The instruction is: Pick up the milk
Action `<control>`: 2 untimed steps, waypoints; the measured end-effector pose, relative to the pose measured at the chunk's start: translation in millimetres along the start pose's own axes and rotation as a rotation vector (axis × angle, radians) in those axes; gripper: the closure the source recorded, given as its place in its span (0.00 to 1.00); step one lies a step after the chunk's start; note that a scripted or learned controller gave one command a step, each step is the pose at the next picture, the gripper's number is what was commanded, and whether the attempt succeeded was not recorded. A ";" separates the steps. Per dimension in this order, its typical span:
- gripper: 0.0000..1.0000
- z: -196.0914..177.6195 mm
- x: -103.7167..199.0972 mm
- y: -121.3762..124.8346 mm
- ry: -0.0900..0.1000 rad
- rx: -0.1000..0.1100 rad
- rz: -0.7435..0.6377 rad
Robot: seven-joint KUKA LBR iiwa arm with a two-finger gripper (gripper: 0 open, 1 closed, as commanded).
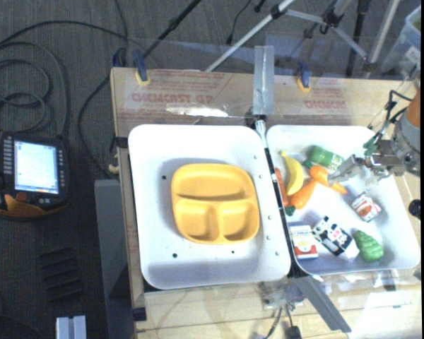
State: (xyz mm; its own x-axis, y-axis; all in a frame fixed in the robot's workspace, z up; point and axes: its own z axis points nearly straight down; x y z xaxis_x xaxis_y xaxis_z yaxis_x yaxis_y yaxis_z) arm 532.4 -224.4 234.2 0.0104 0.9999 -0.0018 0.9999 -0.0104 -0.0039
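Note:
The milk (334, 236) is a small carton with black and white cow patches. It lies on its side near the front of the right bin (404, 226). My gripper (355, 164) hangs over the back half of that bin, above and behind the milk, well apart from it. It is close to an orange carrot piece (329, 179) and a green bottle (325, 156). Nothing shows held in the gripper.
The right bin also holds a banana (293, 171), a carrot (303, 193), a red and white box (304, 241) left of the milk, a small red carton (366, 207) and a green item (369, 247). The left bin (150, 189) bears a yellow divided tray (215, 203).

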 end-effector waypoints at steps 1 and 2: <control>0.00 129.8 31.7 -39.1 -0.003 -0.018 -0.034; 0.00 137.9 30.2 -37.4 0.000 -0.031 -0.151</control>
State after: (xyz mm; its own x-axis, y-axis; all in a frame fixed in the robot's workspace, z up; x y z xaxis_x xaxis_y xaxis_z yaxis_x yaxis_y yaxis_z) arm 494.8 -194.1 96.3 -0.1397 0.9902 -0.0038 0.9898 0.1397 0.0271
